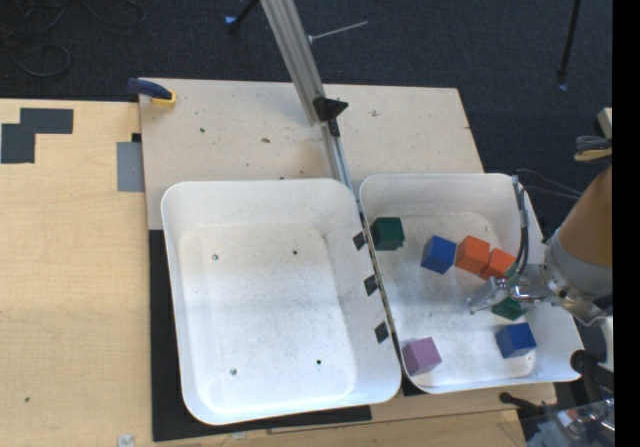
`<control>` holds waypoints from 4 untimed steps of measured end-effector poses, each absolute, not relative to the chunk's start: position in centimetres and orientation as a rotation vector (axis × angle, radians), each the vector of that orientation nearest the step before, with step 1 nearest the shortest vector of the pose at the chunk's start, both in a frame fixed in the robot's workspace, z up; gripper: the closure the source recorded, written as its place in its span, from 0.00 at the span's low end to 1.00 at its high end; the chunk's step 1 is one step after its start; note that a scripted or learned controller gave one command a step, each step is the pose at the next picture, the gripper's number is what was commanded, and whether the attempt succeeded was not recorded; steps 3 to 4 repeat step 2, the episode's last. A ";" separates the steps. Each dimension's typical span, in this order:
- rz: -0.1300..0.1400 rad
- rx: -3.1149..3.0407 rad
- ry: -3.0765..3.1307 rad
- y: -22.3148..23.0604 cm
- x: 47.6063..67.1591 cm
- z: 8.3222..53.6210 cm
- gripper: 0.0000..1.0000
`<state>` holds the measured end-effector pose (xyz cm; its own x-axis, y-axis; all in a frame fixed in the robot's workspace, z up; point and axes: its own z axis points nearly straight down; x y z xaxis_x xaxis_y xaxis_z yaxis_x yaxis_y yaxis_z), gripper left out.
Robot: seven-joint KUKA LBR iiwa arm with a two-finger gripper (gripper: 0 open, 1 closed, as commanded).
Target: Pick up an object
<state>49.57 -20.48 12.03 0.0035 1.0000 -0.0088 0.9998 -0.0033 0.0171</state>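
The right bin (440, 193) holds several small blocks. A green cube (387, 232) lies near its left wall, and a blue cube (438, 254) sits beside two orange blocks (473, 254) in the middle. Further forward lie a second blue cube (515, 339) at the front right and a purple cube (421, 355) at the front left. My gripper (497, 295) reaches in from the right, low over the bin's right side, just in front of the orange blocks. A dark green block (509, 310) shows right under it, partly hidden by it.
The left bin (260, 305) stands beside the right one, with a divider with black clips (368, 285) between them. A slanted aluminium bar (295, 45) rises behind the bins. A cable (522, 215) runs along the right bin's far right rim.
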 end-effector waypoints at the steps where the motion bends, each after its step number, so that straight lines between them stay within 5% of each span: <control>1: 0.009 2.219 2.196 -20.6 49.6 12.9 1.00; 2: 0.001 2.219 2.222 -20.9 49.8 17.1 1.00; 4: 0.001 2.219 2.222 -20.9 49.8 17.1 1.00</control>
